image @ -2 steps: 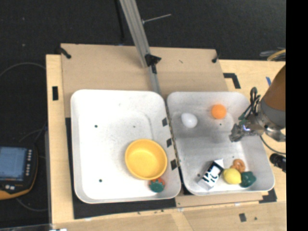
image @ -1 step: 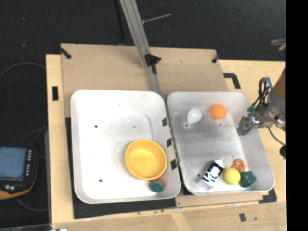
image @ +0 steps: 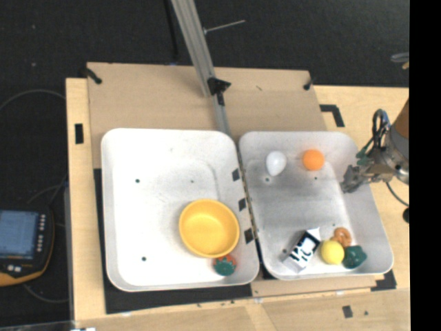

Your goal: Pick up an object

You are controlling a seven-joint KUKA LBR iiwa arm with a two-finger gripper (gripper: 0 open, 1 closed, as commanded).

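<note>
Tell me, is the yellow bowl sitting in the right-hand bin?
No, the yellow bowl sits in the left bin, near its lower right corner.

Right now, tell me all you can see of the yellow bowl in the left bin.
The yellow bowl is round, plain and smooth, plastic by its look. It sits upright, mouth up, nothing visible inside, on the floor of the left bin toward its near right corner. A small green and red object lies against its near rim, partly tucked under it.
</note>
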